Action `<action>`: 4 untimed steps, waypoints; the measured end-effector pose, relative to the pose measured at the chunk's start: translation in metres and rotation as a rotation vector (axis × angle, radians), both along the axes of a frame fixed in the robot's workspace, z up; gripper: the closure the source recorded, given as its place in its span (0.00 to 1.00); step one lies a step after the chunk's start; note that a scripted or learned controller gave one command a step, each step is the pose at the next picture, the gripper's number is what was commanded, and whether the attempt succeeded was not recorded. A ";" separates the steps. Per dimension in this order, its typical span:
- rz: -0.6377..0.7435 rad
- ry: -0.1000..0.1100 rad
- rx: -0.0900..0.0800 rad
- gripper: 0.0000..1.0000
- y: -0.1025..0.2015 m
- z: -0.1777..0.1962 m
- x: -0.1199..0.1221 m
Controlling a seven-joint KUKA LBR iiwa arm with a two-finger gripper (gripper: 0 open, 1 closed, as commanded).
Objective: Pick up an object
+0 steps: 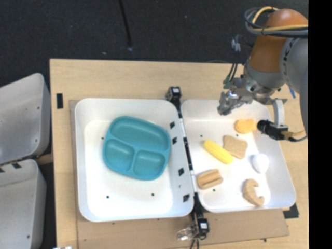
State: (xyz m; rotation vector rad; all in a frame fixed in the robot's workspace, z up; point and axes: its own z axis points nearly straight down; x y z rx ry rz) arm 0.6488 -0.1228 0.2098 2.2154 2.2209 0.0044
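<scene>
Though smooth-rimmed – bin (275,193), croissant (252,192).

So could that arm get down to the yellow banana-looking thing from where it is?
Probably yes: the yellow piece lies apart from its neighbours in the right bin, nothing over it, and the gripper hangs nearby.

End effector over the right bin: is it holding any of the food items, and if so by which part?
Nothing is held. The end effector hangs over the right bin's far edge, apart from the orange piece and yellow corn.
</scene>
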 end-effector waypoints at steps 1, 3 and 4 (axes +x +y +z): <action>0.003 0.005 0.002 1.00 0.056 0.007 -0.023; 0.004 0.006 0.002 1.00 0.153 0.010 -0.044; 0.004 0.006 0.003 1.00 0.200 0.026 -0.061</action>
